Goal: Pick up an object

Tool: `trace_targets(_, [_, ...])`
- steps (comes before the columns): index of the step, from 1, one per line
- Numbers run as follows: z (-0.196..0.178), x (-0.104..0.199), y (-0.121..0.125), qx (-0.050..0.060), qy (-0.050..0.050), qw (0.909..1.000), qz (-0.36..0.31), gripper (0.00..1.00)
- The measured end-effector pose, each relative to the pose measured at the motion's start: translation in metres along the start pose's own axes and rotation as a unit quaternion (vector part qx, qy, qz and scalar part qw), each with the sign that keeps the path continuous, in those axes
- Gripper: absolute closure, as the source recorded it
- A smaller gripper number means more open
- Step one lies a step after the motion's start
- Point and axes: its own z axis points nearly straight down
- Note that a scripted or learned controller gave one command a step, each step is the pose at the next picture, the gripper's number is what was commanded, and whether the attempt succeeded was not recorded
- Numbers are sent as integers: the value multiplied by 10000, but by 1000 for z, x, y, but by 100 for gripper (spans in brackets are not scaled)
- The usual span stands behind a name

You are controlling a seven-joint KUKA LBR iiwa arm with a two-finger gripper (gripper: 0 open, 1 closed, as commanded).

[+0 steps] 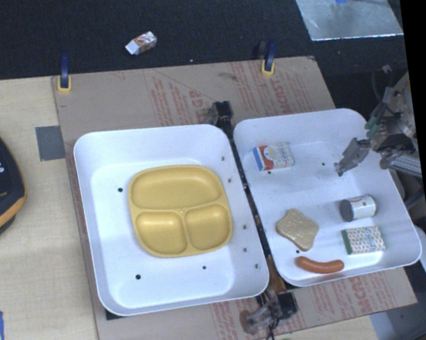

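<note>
Two shallow white bins are sitting side by side on a cardboard-covered bench. The left bin (112, 287) is holding a yellow 3-compartment plate (179, 208) near its middle. The right bin (300, 125) is holding 5 small things: a small milk carton (273, 156) near its top left corner, a slice of toast (297, 228) by its left edge, a sausage (320, 265) along its bottom edge, a grey can (357, 208) near its right edge, and a green-patterned box (363, 240) just below the can.

The gripper (349, 159) is hanging over the right bin's upper right area, gripping nothing; whether its fingers are spread or closed is too unclear to tell.

The can looks like the nearest pick. Doing this well likely means centring above it, descending straight, and closing across its narrow sides, clear of the box.
</note>
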Motion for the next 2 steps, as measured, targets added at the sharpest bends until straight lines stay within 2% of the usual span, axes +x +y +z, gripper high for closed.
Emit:
trace_targets(1, [90, -39, 0, 13, -3, 10000, -3, 0])
trace_targets(2, [154, -38, -20, 2, -4, 10000, -10, 0])
